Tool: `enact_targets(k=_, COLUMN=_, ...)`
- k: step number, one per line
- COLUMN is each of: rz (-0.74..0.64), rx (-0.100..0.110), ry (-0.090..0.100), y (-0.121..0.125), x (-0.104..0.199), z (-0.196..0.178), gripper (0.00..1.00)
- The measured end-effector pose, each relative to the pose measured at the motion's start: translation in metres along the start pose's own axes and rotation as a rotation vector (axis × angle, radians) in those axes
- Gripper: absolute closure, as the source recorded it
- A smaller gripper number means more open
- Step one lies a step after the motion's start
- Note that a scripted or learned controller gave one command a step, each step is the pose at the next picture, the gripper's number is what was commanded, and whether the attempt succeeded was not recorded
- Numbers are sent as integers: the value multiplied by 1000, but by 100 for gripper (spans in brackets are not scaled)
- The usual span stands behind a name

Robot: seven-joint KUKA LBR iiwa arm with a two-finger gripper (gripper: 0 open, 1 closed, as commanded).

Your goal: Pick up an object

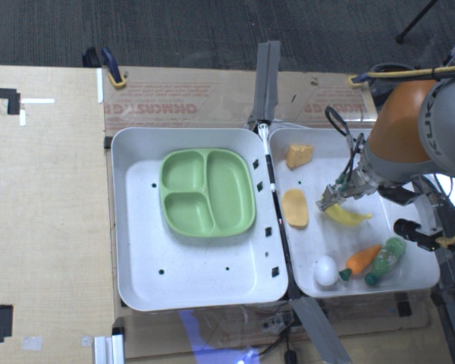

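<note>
end effector (332, 198) lowered onto near end of banana (347, 216) for grasp; finger state indeterminate. bread slice (295, 208) just left, clear of approach.

Setting: robotics lab. Evidence: plywood counter (45, 226) with black marker tape, two white bins (136, 279) clamped side by side, grey carpet floor (212, 14), toy-food props.

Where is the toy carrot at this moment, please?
The carrot lies in the right bin, near its front edge, between the white egg on its left and the green bottle on its right.
</note>
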State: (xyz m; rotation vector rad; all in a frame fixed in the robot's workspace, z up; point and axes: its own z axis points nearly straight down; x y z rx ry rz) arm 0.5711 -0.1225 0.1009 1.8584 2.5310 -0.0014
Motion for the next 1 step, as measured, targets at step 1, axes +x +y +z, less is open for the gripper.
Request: enact_targets(k=1, rz=123, rx=1, ry=0, y=50, x=42, z=-91, gripper=100)
